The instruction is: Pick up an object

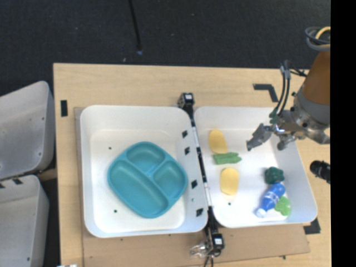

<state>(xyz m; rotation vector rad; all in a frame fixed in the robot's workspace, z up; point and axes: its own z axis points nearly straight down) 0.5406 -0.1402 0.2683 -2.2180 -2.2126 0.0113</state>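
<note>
the gripper (271,137) hung over the upper right part of the right bin (245,218), its two fingers spread apart with nothing between them. below it and to the left lay a yellow piece (217,141), with a green strip (227,158) just under it, touching or nearly so. a second yellow piece (229,181) sat lower, near the bin's middle. a dark green lump (273,175) rested toward the right side, and just below it lay a blue bottle (270,198) beside a light green piece (283,206). the left bin (92,149) held a teal divided tray (147,178), lying flat, well apart from the gripper
</note>
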